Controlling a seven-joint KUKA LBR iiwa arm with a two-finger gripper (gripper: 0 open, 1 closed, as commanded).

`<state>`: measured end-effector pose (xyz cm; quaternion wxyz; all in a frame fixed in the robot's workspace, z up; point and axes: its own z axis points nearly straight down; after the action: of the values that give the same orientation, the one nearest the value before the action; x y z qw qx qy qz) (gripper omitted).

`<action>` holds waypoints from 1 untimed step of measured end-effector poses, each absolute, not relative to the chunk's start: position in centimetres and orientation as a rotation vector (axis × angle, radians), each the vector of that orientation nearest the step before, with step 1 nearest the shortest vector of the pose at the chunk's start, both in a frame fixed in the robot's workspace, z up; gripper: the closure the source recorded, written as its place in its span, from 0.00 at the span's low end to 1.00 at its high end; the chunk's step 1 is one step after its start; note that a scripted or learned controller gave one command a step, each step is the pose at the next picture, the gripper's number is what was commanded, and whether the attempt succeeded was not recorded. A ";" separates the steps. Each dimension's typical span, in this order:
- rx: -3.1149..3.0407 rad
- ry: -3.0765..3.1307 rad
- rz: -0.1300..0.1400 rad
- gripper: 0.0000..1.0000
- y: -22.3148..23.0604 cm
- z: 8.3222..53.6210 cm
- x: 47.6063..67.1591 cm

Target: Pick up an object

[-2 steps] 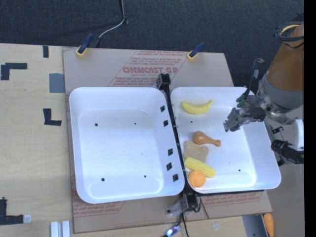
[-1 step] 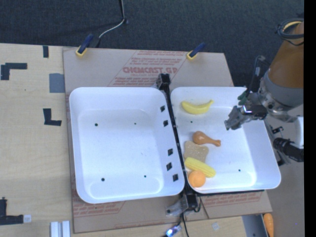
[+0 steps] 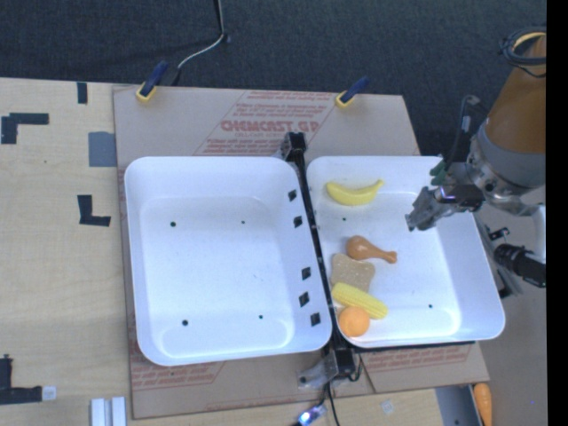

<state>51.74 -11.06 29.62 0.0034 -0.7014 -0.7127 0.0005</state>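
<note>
Objects for the pick all lie in the right bin (image 3: 461, 318), crowded toward its left wall beside the divider. Nearest the camera is an orange (image 3: 354, 323), and a corn cob (image 3: 359, 301) lies just above it, touching or overlapping it, with its other end resting on a slice of bread (image 3: 352, 272). That tight cluster likely makes a clean grab hard, since closing on one piece could nudge its neighbours. A drumstick (image 3: 370, 250) sits just beyond the bread, with a little bare floor on its right side. Farther back a banana (image 3: 353, 192) lies alone near the far wall, well apart from the rest, and looks like the easiest target.

The left bin (image 3: 142, 238) sits alongside on the cardboard-covered counter (image 3: 257, 122), both probably butted together so things can pass between them.

The gripper (image 3: 424, 213) hangs over the right bin's far right part, apart from every item, angled down toward the floor. Whether the jaws are apart or together cannot be told at this size and angle; nothing is visible between them. In my judgement the pick has not begun.
</note>
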 end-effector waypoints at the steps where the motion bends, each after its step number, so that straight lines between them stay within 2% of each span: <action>1: -2.195 -2.236 0.002 1.00 -11.0 30.6 51.8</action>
<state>51.78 -10.97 30.57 0.0040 -0.7006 -0.7136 0.0006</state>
